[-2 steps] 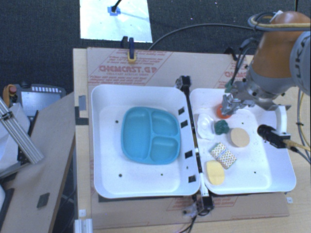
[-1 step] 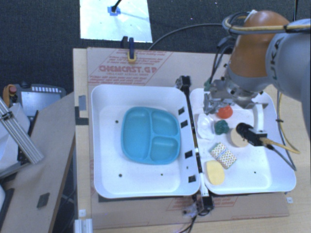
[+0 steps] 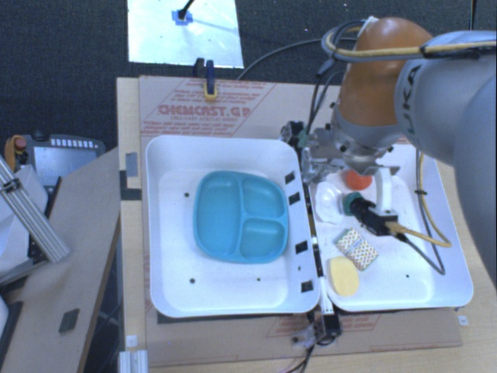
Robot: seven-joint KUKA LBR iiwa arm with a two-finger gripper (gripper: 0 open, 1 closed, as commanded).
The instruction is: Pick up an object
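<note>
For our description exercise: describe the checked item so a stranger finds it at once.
Find the white bin under the arm. Toward its near edge, beside a plain yellow oval, lies a square pad, the only checked thing.

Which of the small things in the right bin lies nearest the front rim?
The yellow oval piece; the checkered block and the orange piece sit farther back.

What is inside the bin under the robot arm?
A yellow oval, a checked packet, a white lump and an orange thing half covered by the arm. The arm hides the back of the bin, so anything there can't be seen.
</note>
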